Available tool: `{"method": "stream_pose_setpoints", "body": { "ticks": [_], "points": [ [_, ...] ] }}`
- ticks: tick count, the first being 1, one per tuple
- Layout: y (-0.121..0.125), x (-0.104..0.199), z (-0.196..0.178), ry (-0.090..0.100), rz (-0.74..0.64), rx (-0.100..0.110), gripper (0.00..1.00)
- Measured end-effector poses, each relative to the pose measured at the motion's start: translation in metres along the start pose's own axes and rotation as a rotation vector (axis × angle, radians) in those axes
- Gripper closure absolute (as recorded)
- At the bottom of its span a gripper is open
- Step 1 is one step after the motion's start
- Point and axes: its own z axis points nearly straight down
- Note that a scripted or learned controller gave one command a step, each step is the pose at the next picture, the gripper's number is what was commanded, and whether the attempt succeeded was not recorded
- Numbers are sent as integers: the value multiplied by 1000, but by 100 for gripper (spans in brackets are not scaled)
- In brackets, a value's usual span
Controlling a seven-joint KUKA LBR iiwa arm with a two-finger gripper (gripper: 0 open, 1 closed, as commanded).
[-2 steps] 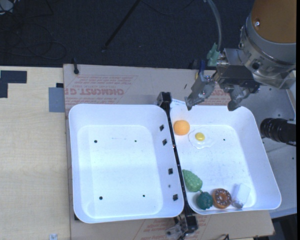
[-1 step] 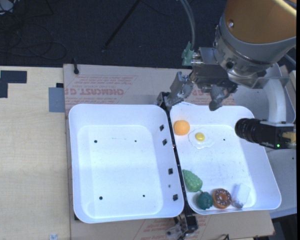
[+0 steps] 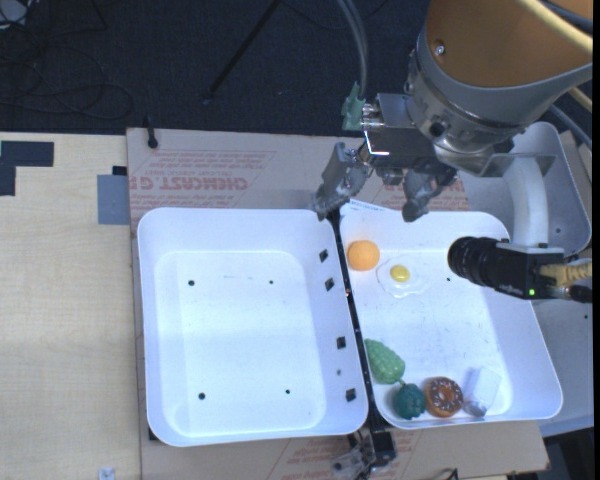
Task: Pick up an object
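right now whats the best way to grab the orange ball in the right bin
Take the orange ball across its widest part, coming straight down from above. It is round, so any finger line suits, but the divider wall sits close on the ball's left; setting the fingers along that wall likely avoids it. The gripper looks open above the bin's far edge.

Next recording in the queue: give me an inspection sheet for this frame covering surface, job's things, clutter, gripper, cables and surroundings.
Surface: left bin and right bin, white, side by side on a cardboard sheet.
Job's things: all in the right bin: orange ball, fried egg toy, green leafy piece, teal piece, chocolate doughnut, pale clear item.
Clutter: nothing seen.
Gripper: gripper above the bins' far edge, fingers open, nothing between them.
Cables: grey hose running up from the wrist; loose wires on the dark floor.
Surroundings: black cylindrical device over the right bin's right side; wooden bench.
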Motion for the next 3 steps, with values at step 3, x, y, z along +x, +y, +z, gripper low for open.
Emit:
{"method": "stream_pose_setpoints", "body": {
  "ticks": [3],
  "points": [
    [34,56,0,-1,-3,2,0]
  ]
}}
